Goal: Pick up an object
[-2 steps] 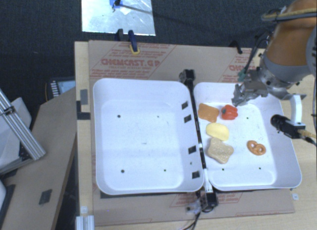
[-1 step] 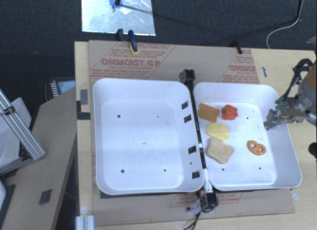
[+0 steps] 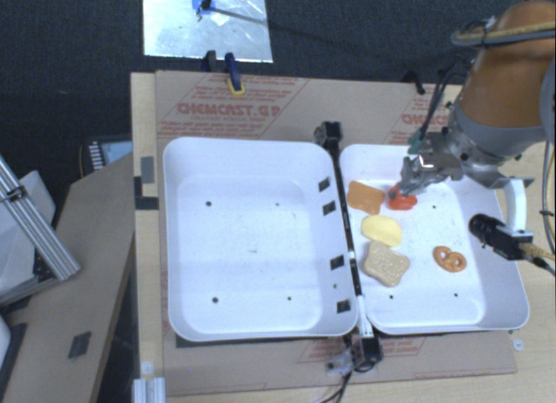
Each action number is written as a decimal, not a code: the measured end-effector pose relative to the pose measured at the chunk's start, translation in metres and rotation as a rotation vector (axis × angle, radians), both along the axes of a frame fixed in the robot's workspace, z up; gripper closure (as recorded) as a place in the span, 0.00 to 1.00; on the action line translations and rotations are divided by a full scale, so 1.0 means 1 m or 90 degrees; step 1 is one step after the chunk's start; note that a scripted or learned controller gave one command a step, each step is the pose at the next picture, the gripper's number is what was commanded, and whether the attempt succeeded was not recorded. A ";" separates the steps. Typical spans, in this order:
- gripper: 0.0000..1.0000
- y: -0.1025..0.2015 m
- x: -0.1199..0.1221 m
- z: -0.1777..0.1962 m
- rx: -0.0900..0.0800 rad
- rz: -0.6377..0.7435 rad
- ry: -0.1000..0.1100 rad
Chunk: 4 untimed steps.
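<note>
Camera view: cardboard-covered bench (image 3: pixel 261 102), two white bins (image 3: pixel 252 236), dark floor.

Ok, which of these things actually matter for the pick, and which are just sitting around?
In play:
gripper
red piece right under it
right bin

Lying about:
orange block
yellow piece
bread slice
pretzel
left bin

What I can't make out from my station

The gripper (image 3: pixel 408 186) sits over a red object (image 3: pixel 402 201), covering its upper part, so I can't tell its shape or whether the two touch. My arm (image 3: pixel 508 71) runs off the right edge. The print on the cardboard sheet (image 3: pixel 228 108) under the bins is too blurred for me to read fully.
</note>
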<state>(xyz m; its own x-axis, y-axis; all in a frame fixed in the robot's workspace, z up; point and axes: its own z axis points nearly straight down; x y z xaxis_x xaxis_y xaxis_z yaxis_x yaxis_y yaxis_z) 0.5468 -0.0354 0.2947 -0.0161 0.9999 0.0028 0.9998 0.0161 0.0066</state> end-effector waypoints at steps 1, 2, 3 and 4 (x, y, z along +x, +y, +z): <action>1.00 0.054 0.021 0.071 0.000 -0.003 -0.003; 1.00 0.045 -0.036 0.062 -0.001 -0.010 0.004; 1.00 0.092 -0.029 0.180 0.000 -0.004 -0.006; 1.00 0.194 -0.062 0.204 0.001 -0.001 0.001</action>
<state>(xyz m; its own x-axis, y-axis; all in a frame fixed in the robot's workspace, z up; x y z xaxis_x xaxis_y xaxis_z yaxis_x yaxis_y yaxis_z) 0.4848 0.1582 0.4988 -0.0153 0.9999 0.0041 0.9999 0.0153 0.0045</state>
